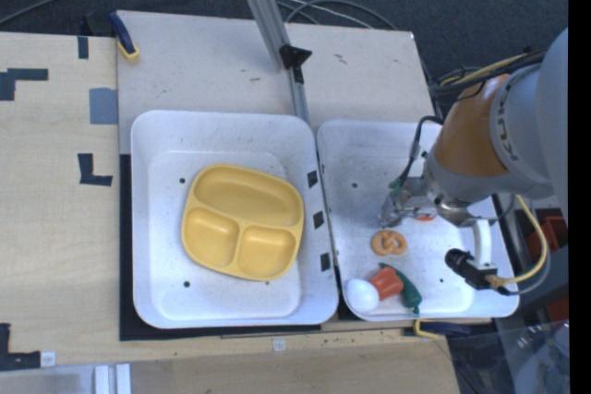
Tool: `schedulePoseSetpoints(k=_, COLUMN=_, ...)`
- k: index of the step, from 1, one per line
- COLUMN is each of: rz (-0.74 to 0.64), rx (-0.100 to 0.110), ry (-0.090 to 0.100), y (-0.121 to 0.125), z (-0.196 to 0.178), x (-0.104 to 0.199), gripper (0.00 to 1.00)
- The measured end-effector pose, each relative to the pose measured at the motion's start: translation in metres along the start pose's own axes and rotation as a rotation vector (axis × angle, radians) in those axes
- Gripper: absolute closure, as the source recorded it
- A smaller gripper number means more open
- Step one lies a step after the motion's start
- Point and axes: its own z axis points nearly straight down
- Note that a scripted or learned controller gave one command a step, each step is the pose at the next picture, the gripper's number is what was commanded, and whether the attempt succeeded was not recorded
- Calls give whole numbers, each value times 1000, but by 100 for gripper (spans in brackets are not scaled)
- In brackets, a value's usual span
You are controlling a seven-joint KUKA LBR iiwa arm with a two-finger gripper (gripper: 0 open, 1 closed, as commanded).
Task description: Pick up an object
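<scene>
- Camera view, right white bin (355, 161): the claw (395, 215) of the grey arm with the orange band hangs low over the middle of this bin, just above a small tan pretzel-shaped toy (389, 243). Whether it is spread or closed I cannot tell; the wrist body hides most of it and what shows is dark and blurred. Nothing can be seen gripped.
- Nearest candidate: the pretzel toy lies flat on the bin floor, just below the claw and apart from the other pieces. It looks like light, stiff plastic, with loops and holes. My guess is that a pinch across its outer width, or over one loop, would hold; being thin and flat, it may slide on the smooth floor.
- Near the bin's front edge: a small red-orange carrot-like toy with a green leafy end (395, 282) lies slanted, and a smooth white egg-shaped toy (362, 294) sits just beside it at the corner. The egg looks rounded and slippery, likely to squirt out unless taken across its middle. The carrot looks easier, gripped across its narrow body.
- Left white bin (148, 198): a yellow three-compartment plastic plate (243, 220) lies well apart from the claw; wide and shallow, it offers only its rim.
- Both bins rest side by side on the bench (203, 51).
</scene>
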Motion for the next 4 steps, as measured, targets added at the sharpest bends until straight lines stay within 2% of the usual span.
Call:
schedulePoseSetpoints(k=2, rz=1, rx=-5, ry=-1, y=-5, z=-88, x=4, gripper=100)
schedulePoseSetpoints(k=3, rz=1, rx=-2, ry=0, y=-5, z=-103, x=4, gripper=100)
schedulePoseSetpoints(k=4, rz=-4, rx=0, ry=2, y=-8, z=-109, x=57, gripper=100)
